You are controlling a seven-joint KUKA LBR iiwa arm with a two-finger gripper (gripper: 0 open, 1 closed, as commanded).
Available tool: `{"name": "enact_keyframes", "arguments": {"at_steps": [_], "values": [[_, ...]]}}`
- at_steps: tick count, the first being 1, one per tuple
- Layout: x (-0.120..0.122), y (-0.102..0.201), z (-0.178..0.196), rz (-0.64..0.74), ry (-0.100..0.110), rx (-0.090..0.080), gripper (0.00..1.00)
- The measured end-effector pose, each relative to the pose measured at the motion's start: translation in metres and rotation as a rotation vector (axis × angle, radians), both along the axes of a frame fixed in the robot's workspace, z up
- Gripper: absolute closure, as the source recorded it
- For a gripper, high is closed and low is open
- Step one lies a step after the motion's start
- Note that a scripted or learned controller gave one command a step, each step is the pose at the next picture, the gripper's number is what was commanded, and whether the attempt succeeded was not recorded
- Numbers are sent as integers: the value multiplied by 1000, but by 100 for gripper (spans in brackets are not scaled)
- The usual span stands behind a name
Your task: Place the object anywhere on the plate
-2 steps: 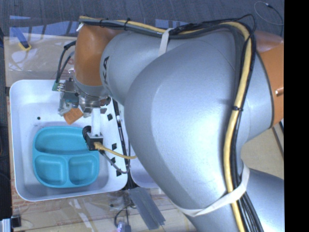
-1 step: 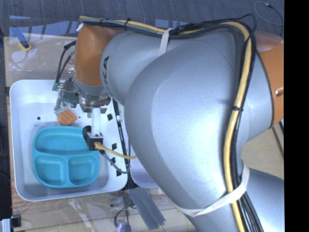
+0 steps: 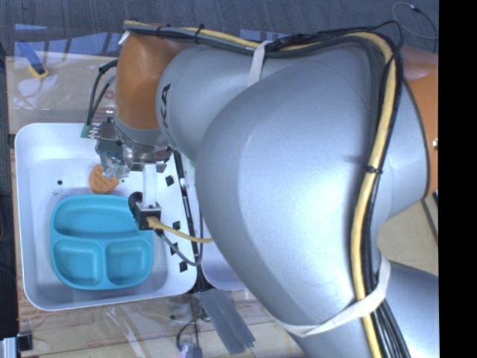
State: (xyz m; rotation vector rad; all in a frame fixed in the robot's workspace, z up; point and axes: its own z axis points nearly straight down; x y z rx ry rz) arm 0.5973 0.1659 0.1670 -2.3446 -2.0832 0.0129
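A blue plate (image 3: 82, 263) with three compartments lies in the left white bin (image 3: 33, 200). Just beyond the plate's far rim sits a small round orange object (image 3: 100, 181), on the bin floor or barely above it. My gripper (image 3: 113, 167) hangs right over this object, its tip touching or nearly touching the object's upper right side. The arm's grey bulk hides most of the right bin.
The arm's big grey links cover the middle and right of the view. A small dark speck (image 3: 59, 183) lies on the bin floor left of the orange object. Bare bin floor shows along the left and near sides of the plate.
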Motion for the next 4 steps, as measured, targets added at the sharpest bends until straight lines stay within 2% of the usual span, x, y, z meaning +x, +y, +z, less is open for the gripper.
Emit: {"name": "enact_keyframes", "arguments": {"at_steps": [1, 2, 3, 4], "values": [[0, 0, 0, 0, 0, 0, 0], [-34, -16, 4, -403, -2, -3, 0], [50, -101, 24, -624, -6, -2, 0], [22, -41, -58, -1058, -4, -6, 0]]}}
